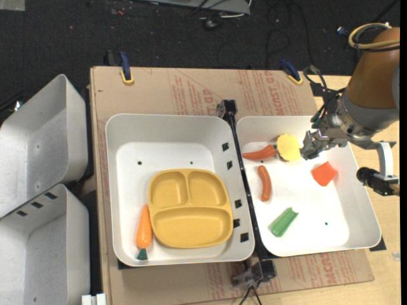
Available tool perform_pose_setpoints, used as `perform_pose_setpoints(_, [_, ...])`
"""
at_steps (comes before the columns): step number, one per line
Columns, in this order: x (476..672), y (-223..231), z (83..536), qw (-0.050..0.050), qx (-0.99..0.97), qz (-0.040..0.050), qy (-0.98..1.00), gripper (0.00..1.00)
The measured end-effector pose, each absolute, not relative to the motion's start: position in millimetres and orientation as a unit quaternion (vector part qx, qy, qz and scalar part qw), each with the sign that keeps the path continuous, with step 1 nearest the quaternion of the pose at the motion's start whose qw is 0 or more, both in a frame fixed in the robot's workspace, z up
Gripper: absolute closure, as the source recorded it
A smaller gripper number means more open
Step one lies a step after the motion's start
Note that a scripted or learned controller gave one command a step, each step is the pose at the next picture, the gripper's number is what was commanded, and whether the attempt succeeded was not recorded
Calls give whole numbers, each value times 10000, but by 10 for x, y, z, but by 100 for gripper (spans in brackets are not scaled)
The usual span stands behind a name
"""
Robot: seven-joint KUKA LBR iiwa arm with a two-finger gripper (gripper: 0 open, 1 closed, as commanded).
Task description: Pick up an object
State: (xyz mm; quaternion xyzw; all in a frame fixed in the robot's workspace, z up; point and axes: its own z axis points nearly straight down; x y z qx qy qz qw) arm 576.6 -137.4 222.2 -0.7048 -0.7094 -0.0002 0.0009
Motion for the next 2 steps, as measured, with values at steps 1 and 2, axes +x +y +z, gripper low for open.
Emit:
perform_pose_setpoints(1, [5854, -852, 2195, 6, -7044, -9, -7098, 100])
perform_pose_setpoints(2, [5813, -244, 2134, 14, -7044, -5, -7098, 100])
